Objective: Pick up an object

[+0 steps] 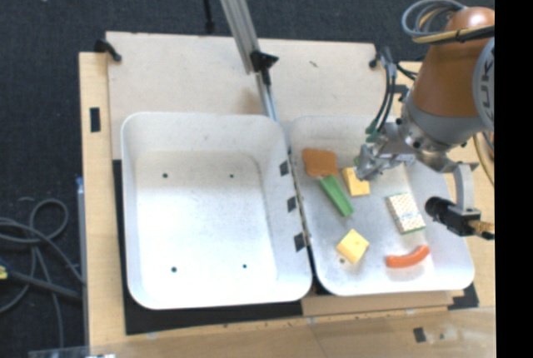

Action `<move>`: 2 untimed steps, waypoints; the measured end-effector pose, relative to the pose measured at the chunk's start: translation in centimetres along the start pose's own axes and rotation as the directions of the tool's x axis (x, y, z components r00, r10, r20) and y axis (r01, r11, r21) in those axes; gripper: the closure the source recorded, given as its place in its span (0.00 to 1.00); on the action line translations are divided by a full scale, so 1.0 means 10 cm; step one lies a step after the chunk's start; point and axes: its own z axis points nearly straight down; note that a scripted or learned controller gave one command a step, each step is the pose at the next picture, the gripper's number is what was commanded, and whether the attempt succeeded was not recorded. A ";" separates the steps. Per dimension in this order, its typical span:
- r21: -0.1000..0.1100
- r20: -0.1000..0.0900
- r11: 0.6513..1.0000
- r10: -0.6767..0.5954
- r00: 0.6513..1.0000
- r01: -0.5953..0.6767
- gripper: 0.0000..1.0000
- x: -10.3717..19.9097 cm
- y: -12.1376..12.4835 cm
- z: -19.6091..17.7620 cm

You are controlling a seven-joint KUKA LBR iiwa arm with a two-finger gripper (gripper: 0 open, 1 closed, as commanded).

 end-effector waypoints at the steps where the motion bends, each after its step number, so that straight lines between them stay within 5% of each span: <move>1: 0.005 -0.001 1.000 0.000 1.000 0.000 1.00 0.52 0.08 0.11; 2: 0.004 -0.001 1.000 0.000 1.000 0.000 1.00 1.06 0.16 0.19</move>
